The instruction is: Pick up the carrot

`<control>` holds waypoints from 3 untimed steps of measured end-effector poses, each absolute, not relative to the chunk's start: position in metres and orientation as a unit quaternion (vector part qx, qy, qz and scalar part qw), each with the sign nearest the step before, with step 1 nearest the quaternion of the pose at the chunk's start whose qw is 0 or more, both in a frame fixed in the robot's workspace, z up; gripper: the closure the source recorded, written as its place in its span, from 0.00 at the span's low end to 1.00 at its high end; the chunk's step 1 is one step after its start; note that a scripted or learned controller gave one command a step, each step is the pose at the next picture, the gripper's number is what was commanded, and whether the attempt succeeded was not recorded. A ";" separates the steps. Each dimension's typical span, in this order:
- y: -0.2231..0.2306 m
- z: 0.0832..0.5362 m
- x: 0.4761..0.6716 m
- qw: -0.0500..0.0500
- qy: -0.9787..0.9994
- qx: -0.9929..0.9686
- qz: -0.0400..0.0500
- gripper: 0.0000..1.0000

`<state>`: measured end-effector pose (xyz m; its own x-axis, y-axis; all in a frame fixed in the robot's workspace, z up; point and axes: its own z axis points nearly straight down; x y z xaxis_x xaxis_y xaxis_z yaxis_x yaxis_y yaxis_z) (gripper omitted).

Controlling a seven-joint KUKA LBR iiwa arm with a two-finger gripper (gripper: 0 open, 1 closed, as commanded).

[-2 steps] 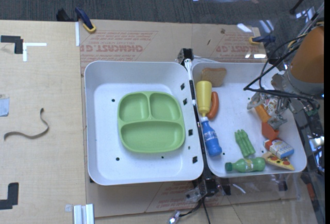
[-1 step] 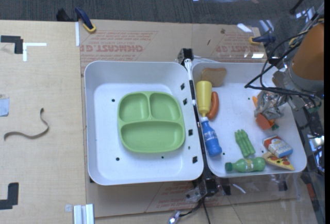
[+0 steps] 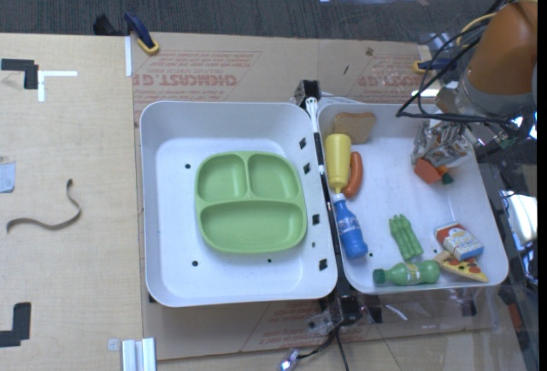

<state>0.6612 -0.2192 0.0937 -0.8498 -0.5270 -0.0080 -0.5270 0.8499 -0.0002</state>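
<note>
Hovering gripper [image 3: 443, 147] touches carrot [image 3: 432, 172] (right bin's [image 3: 484, 190] far edge) — floor open leftward.

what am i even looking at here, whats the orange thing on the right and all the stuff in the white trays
One camera, fixed above a bench, looks down at a slant. The orange thing is a band on a grey robot arm reaching in from the right. Its grasping part, the end effector, hangs right over a toy carrot in the right bin; whether it actually holds it is not clear. That bin also has a yellow bottle, a hot dog, a slice of bread, a blue bottle, a green bottle, green beans, a small carton and a pizza slice. The left bin holds a green divided plate.
</note>
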 end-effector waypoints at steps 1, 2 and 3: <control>-0.221 0.281 0.661 0.005 0.877 -0.480 -0.001 1.00; -0.221 0.281 0.661 0.005 0.877 -0.480 0.000 0.00; -0.179 0.165 0.660 0.003 0.854 -0.520 0.001 0.00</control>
